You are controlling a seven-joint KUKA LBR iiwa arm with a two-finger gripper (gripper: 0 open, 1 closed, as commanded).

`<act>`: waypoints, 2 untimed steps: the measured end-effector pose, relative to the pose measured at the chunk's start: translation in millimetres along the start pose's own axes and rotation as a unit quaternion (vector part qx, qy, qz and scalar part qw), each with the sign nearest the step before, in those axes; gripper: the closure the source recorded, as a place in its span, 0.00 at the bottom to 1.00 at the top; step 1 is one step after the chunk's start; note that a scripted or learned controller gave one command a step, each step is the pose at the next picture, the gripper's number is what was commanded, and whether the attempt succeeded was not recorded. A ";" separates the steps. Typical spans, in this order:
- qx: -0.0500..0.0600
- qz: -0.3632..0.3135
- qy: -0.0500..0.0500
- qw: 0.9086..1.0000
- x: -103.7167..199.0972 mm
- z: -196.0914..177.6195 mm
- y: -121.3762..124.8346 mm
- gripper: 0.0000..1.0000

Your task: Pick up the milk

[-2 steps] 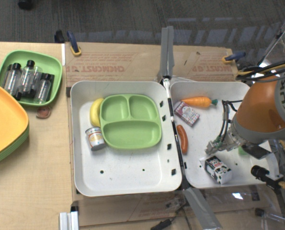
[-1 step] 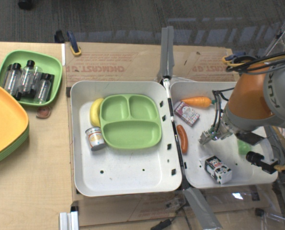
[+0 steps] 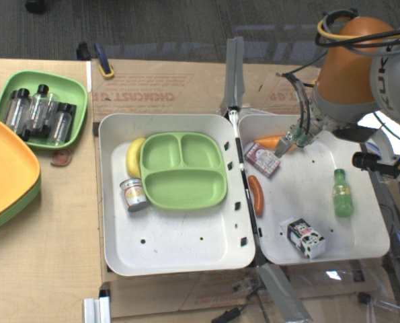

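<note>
On your left, the first bin (image 3: 112, 247) holds a green divided tray (image 3: 183, 170), with a banana (image 3: 134, 157) and a small can (image 3: 134, 194) beside it. In the right bin (image 3: 361, 247) you see a hot dog (image 3: 256, 194) by the divider, a pink packet (image 3: 262, 159) and a carrot (image 3: 269, 142) near the back. The milk (image 3: 306, 237) lies toward the front, apart from everything. The gripper (image 3: 299, 138) hovers over the carrot's end; you cannot tell how far it is parted. A green bottle (image 3: 342, 193) lies farthest right.
</note>
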State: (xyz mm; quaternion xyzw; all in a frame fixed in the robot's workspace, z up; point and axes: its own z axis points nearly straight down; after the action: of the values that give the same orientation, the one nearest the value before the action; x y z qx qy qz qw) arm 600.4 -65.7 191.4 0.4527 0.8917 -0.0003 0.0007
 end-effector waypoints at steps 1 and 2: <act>0.000 -0.033 0.001 0.999 32.5 0.2 -73.8 1.00; 0.000 -0.111 0.001 0.994 36.0 100.3 -126.1 1.00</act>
State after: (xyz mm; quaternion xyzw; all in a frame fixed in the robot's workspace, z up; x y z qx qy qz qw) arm 477.4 -111.1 91.1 0.3512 0.9363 0.0002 -0.0003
